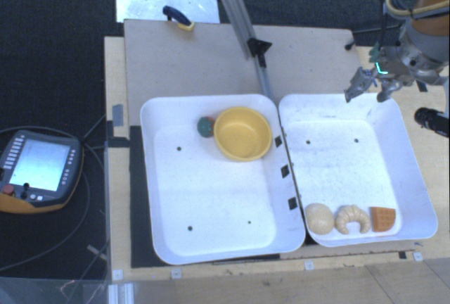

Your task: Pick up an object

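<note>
Three pale food-like pieces sit in a row along the near wall of the right bin (411,155): a round bun (318,218), a croissant (353,219) just beside it, and an orange wedge (383,218) nearest that bin's outer corner. Any of them would serve as our object, as would the yellow bowl (242,133) or the small green ball (205,127) touching it, both in the left bin (165,176) beyond the right bin's inner wall.

Our gripper (369,88) hovers over the right bin's far edge, fingers spread apart and grasping nothing, well apart from the row of pieces. We judge the approach is only beginning. To do it well, we should travel across the right bin to its near side, centre over one piece, and come down with the fingers straddling it; the bun and croissant sit close together, so a finger could nudge the neighbour.

Both bins rest on a light wooden bench (309,56). Far left of the right bin, a teach pendant (39,170) lies on dark carpet.
</note>
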### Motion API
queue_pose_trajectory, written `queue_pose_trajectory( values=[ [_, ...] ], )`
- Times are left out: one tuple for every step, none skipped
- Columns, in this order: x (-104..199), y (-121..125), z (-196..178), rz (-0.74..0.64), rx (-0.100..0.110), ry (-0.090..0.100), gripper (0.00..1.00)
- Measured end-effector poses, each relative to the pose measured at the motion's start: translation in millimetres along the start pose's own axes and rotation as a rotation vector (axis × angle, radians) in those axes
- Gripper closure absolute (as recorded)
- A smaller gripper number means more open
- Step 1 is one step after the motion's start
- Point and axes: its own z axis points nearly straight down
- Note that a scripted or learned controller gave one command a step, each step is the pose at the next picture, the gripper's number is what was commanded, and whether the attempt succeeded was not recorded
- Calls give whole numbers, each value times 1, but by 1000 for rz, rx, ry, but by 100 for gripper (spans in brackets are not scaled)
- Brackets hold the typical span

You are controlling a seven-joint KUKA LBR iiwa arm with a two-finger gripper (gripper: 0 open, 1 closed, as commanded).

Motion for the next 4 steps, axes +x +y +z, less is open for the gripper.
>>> queue_pose_trajectory(
  values=[
    [0,0,0,0,0,0,0],
    [0,8,57,0,4,1,0],
    [-4,6,99,1,3,0,0],
    [2,6,142,0,3,1,0]
  ],
)
